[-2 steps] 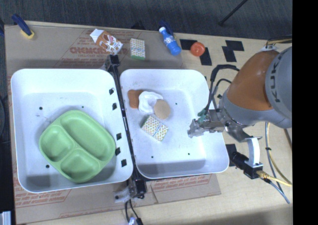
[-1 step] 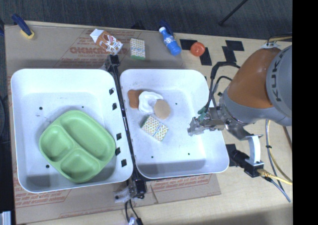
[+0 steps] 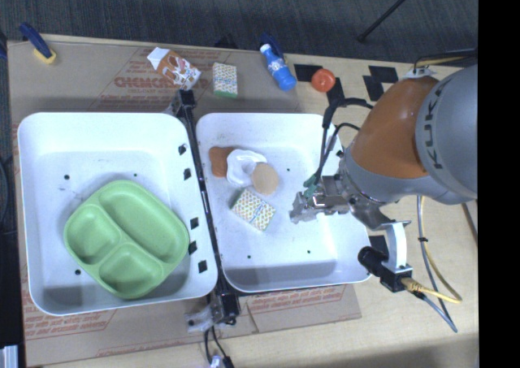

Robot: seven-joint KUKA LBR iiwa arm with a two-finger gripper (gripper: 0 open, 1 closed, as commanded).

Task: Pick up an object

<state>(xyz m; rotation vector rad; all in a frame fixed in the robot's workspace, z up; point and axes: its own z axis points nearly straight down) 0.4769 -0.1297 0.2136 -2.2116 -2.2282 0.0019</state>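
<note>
Right bin (image 3: pixel 244 273), middle left: cluster of four small items, well apart from the gripper (image 3: pixel 302 205) poised over the bin's right half. Nothing between its fingers; gap between them too blurred and small to judge, so jaw state cannot be told. Cluster made up of a patterned packet (image 3: pixel 253 209) nearest the viewer, a tan ball (image 3: pixel 266 179) just beyond it, a crumpled white wrapper (image 3: pixel 242 166) touching the ball on its left, and a brown block (image 3: pixel 218 161) at the far left against the wrapper. Packet judged best candidate: lying flat, slightly apart from the rest, likely light and fairly stiff at the edges, possibly slick on its printed face; grip advised across the short sides. Ball judged light but apt to roll out of a pinch; grip across the widest part only. Wrapper judged soft, crushable, poor purchase. Left bin (image 3: pixel 32 196) holding a green divided tray (image 3: pixel 126 236), not relevant. Beyond the bins on the bench: blue bottle (image 3: pixel 278 67), orange cap (image 3: pixel 323 80), small cartons.
</note>
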